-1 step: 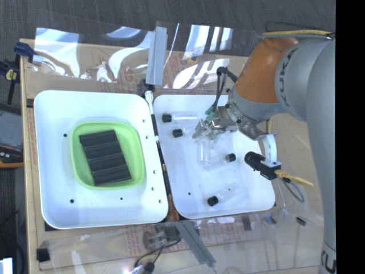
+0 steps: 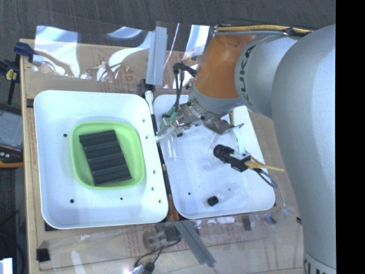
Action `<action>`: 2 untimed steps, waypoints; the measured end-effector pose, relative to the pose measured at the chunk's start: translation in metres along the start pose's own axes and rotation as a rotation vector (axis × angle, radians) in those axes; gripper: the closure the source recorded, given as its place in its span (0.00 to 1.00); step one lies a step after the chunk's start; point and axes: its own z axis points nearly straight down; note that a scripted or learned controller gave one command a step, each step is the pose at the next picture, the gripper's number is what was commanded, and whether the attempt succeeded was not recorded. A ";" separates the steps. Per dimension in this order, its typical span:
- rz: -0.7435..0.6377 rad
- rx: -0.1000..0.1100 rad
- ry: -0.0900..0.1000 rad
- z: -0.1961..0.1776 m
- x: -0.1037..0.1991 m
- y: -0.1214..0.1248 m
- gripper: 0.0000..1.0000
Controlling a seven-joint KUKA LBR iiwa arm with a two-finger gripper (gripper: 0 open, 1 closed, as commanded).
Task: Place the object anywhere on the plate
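Block (image 2: pixel 105 157) and tool (image 2: pixel 173 124) were seen well apart. The tool was held over the upper left corner of the right bin (image 2: pixel 251 201), near the edge of the left bin (image 2: pixel 48 170); whether it was spread or pressed together could not be told. A small black piece (image 2: pixel 213 200) was seen toward that bin's front. The block was laid flat on the green plate (image 2: pixel 136 147) in the left bin.

Robotics lab, industrial arm (image 2: pixel 274 67) over two white bins (image 2: pixel 51 113), clear shields (image 2: pixel 57 39) taped to plywood bench (image 2: pixel 85 250)
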 end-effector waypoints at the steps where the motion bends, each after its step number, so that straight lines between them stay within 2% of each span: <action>1: 0.000 0.000 0.000 0.000 0.000 0.000 0.00; 2: 0.011 -0.004 -0.002 -0.047 -0.037 -0.027 0.00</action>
